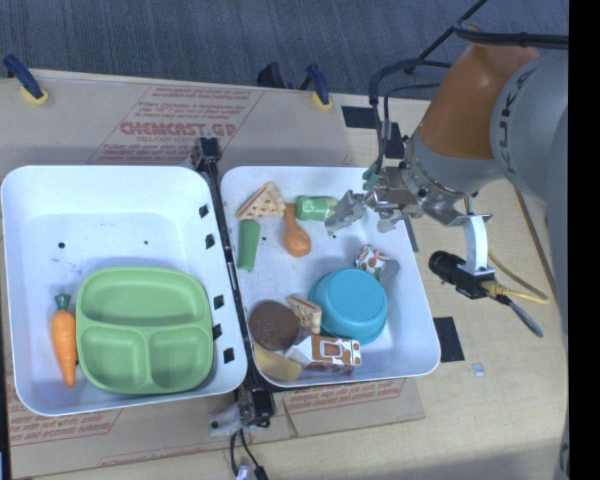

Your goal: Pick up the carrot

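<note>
Orange carrot (pixel 64 339) with a green top lies lengthwise in the left bin (pixel 30 193), down toward that bin's 8 o'clock corner, tip pointing to 6 o'clock. It sits at 9 o'clock of a green divided plate (pixel 146 328), just beside the plate's rim and close to the bin's wall. Gripper (pixel 365 216) hangs over the right bin (pixel 420 343), at that bin's 2 o'clock corner, well apart from the carrot. Fingers (pixel 340 215) look spread, nothing pinched between them. Arm comes in from 3 o'clock, orange band above the wrist. Right bin contents: tan sandwich wedge (pixel 262 203) at 11 o'clock; green stick (pixel 248 245) just under it along the bin's 9 o'clock wall; pale orange pear-shaped piece (pixel 296 236) near centre; small green piece (pixel 316 208) at 12 o'clock, just beside the nearer finger. Blue bowl (pixel 350 306) sits at 5 o'clock of centre, a small red-and-white carton (pixel 372 261) at its 1 o'clock edge. Brown round cookie (pixel 274 325) lies at 9 o'clock of the bowl; a small printed box (pixel 332 351) lies at the bowl's 6 o'clock. Both bins rest on a cardboard-covered counter (pixel 180 108).
</note>
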Action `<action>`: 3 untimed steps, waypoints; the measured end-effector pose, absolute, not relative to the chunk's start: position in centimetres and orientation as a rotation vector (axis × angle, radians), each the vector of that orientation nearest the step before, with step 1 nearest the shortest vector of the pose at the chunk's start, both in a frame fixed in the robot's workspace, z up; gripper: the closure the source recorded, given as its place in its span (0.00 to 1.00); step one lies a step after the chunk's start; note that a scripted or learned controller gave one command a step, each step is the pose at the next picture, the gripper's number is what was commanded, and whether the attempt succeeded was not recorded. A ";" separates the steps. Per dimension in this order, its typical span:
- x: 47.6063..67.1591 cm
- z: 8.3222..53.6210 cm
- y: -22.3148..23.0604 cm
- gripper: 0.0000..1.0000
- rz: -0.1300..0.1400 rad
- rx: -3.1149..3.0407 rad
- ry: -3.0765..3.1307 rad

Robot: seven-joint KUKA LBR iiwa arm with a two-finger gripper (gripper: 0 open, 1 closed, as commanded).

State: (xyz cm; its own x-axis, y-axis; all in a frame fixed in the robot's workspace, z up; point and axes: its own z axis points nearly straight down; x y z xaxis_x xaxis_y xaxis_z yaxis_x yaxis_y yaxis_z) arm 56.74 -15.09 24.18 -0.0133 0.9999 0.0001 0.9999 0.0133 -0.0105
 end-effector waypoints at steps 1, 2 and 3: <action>53.4 11.7 -11.6 0.00 0.013 -2.117 -2.305; 61.7 9.0 -12.0 0.00 0.014 -2.478 -1.922; 61.7 10.0 -11.9 1.00 0.019 -2.466 -1.929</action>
